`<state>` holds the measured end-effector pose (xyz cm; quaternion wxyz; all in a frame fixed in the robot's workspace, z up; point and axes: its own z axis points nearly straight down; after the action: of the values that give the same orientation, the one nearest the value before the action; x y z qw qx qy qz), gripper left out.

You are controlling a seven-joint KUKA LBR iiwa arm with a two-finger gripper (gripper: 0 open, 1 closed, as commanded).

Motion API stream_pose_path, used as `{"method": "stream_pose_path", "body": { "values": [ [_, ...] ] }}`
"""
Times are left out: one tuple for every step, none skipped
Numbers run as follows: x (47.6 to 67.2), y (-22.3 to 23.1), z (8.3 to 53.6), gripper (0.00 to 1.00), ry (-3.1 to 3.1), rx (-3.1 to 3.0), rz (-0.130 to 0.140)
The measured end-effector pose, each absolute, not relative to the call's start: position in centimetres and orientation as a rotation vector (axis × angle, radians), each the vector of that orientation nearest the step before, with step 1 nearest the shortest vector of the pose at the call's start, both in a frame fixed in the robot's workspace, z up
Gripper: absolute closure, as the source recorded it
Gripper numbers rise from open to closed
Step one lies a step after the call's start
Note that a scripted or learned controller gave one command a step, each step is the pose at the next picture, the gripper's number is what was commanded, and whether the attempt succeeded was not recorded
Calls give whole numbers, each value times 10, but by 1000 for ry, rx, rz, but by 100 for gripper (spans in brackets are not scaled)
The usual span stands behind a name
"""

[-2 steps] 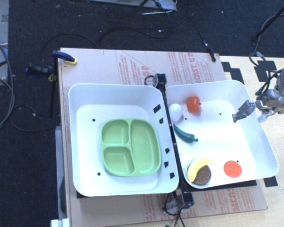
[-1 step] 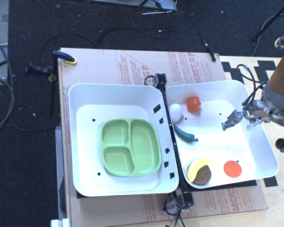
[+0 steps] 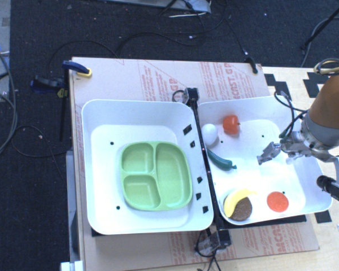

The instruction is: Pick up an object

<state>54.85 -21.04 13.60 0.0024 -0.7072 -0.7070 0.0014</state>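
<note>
The right white bin (image 3: 254,105) holds a red tomato-like ball (image 3: 231,124), a white egg (image 3: 209,132), a teal curved piece (image 3: 220,160), a yellow banana (image 3: 234,200) with a brown round piece (image 3: 242,209) against it, and an orange-red disc (image 3: 277,201). My gripper (image 3: 266,154) hangs over the middle right of this bin, above bare floor between the tomato and the disc. No object is seen in it. The grey arm (image 3: 327,117) comes in from the right.
The left white bin (image 3: 96,151) holds a green divided plate (image 3: 156,175). A black divider (image 3: 200,151) with clips runs between the bins. Cables (image 3: 291,114) trail near the wrist. A blue clamp (image 3: 76,68) sits at the bench's far left corner.
</note>
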Motion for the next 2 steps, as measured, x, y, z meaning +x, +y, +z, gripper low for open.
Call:
{"method": "stream_pose_path", "body": {
  "values": [
    [550,-212,96,0,-2225,-2227,-2],
    [552,-213,109,100,-2230,-2231,-7]
  ]
}}
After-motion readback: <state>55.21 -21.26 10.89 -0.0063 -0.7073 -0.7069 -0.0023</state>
